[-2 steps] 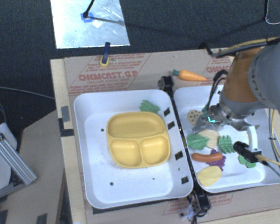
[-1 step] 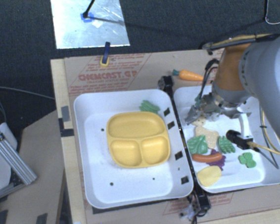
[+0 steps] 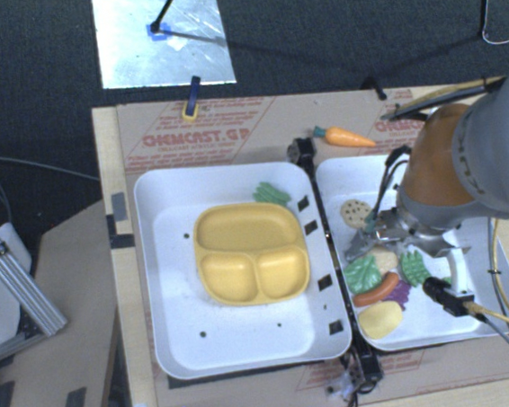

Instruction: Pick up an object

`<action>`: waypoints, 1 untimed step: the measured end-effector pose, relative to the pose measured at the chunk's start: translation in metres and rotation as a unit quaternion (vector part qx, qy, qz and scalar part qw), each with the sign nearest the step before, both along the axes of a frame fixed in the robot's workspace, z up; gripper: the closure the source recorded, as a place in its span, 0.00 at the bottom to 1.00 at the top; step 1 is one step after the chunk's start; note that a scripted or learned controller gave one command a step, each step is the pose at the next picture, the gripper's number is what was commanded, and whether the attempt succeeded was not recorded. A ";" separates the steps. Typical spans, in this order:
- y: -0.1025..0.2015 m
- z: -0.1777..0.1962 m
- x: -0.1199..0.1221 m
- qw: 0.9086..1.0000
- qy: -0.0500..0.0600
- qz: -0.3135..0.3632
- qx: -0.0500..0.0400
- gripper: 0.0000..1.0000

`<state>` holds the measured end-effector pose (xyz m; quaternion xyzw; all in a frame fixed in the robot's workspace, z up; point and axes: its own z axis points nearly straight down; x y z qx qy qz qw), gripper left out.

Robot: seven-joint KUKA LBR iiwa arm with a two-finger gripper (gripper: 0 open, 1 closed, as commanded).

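I see the gripper (image 3: 377,237) low in the right bin (image 3: 496,304), whether spread or pressed together I cannot tell, just above the toy food pile: green leaf (image 3: 363,273), sausage (image 3: 376,288), yellow lemon (image 3: 381,320).

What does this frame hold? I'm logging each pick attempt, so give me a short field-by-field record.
left bin: yellow divided tray, green toy by its far edge
right bin: cookie, sausage, lemon, green leafy toys
outside bins: carrot on the cardboard
gripper: low over the right bin's pile
held: nothing seen between fingers
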<state>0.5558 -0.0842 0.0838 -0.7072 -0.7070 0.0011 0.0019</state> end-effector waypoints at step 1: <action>0.000 0.012 0.004 1.000 -0.004 0.001 0.000 1.00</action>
